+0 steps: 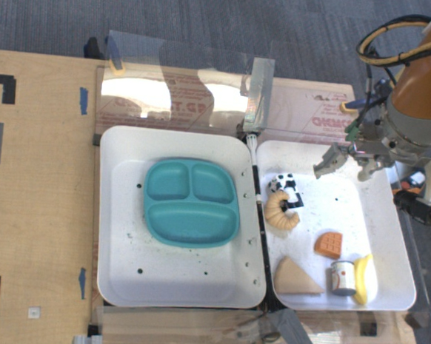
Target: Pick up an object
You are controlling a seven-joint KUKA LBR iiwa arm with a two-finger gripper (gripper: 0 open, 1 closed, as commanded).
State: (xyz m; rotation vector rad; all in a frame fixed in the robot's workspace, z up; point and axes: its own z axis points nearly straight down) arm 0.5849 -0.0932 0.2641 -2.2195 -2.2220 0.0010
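A: Picking one toy is the job. The gripper (348, 162) hangs open and holds nothing, above the far end of the right bin (397, 241).

B: Which toy?

A: The orange waffle (329, 244) lies by itself in the middle. Go straight down so the fingers don't bump the croissant (281, 212).

B: Any words?

A: Red print on the cardboard (309, 112), too blurry to read.

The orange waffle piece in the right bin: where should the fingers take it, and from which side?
The orange waffle piece lies flat on the floor of the right bin, apart from the croissant and the banana. Probably best to come straight down from above and pinch it across its left and right edges, where bare floor leaves room for the fingers. The gripper hangs above the bin's far end.
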